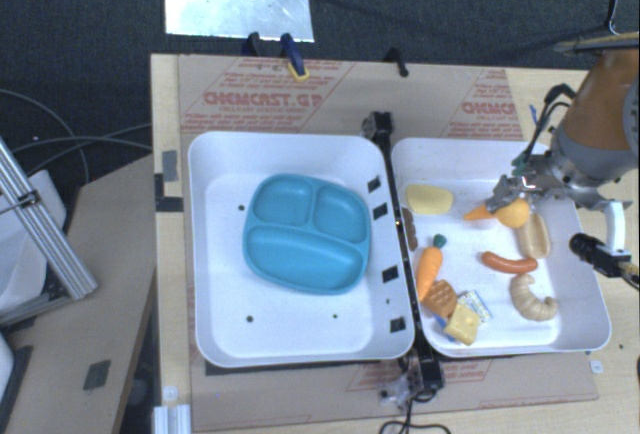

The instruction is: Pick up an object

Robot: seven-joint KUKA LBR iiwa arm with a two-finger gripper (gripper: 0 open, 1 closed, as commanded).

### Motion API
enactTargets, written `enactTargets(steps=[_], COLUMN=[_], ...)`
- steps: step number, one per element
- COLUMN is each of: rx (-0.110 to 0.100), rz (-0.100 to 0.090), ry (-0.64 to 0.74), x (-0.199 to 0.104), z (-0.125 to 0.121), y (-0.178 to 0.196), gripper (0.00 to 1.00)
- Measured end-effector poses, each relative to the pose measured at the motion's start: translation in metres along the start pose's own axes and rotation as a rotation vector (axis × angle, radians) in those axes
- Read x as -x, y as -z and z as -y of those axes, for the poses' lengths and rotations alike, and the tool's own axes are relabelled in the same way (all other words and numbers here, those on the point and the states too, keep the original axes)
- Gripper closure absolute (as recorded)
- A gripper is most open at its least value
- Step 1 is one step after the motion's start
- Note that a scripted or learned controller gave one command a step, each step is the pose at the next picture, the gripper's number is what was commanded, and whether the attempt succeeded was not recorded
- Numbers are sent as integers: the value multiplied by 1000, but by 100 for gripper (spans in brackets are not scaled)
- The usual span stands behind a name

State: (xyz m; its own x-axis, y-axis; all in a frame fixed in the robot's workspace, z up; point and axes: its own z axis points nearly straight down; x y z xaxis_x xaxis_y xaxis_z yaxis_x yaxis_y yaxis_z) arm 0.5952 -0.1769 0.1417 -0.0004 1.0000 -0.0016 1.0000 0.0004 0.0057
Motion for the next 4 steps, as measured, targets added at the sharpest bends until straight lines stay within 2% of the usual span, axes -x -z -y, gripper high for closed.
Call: enactTargets(steps=[1,2,4], rx=[2,0,-6], rz=[1,0,-4], ry=[4,4,9], x=[4,4,-116], z=[-10,-12,11], y=[60,85,77], gripper=[100,100,100])
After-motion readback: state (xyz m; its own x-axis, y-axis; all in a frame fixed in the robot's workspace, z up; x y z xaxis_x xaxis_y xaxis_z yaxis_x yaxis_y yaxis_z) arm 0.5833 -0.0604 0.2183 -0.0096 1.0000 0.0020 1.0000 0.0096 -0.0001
